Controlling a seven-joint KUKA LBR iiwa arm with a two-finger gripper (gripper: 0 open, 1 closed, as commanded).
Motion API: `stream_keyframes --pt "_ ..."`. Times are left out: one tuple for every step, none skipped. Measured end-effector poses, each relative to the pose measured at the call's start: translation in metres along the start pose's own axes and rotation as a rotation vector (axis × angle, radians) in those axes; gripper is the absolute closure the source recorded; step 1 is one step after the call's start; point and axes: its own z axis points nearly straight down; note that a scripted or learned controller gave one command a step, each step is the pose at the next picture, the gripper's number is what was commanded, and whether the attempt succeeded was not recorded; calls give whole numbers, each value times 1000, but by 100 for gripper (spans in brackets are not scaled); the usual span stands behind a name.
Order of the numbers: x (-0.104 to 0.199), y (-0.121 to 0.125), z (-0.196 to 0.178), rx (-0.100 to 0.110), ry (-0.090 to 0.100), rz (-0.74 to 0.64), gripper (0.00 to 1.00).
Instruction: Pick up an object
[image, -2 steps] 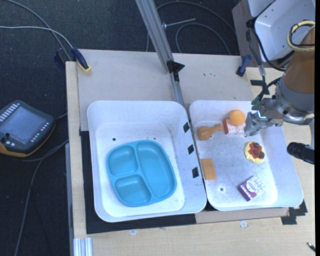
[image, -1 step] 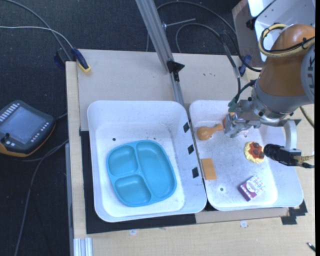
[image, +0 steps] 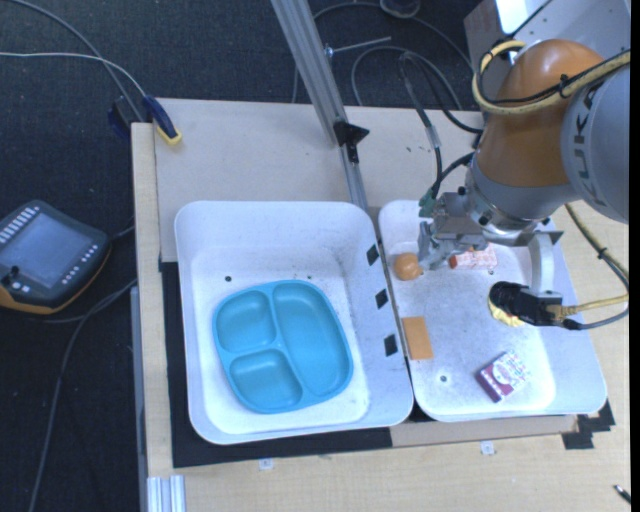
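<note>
The gripper (image: 433, 248) hung low over the far-left part of the right bin (image: 462, 325), its tip close above the bin floor. The wrist body covered it from above, so whether it was open or closed could not be told, and nothing could be seen held in it.

Just to its left, near the bin's left wall, lay a small orange round thing (image: 406, 266), with no clear long axis. Just to the gripper's right lay a red-and-white packet (image: 474, 260), its long axis running left to right. Its left end was hidden behind the gripper and its print was too small to read.

Nearer, against the left wall, a tan block (image: 417, 338) lay flat with its long axis running near to far. At the near right, a maroon-and-white packet (image: 505, 375) lay slantwise, pointing from near left to far right.

The arm (image: 545, 120) was cut off at the right edge. The left bin (image: 200, 240) held a blue divided plate (image: 285, 345), its long axis slanting from far left to near right.
</note>
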Motion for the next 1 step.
stream_keyframes --pt "56 7 16 4 0 -1 100"
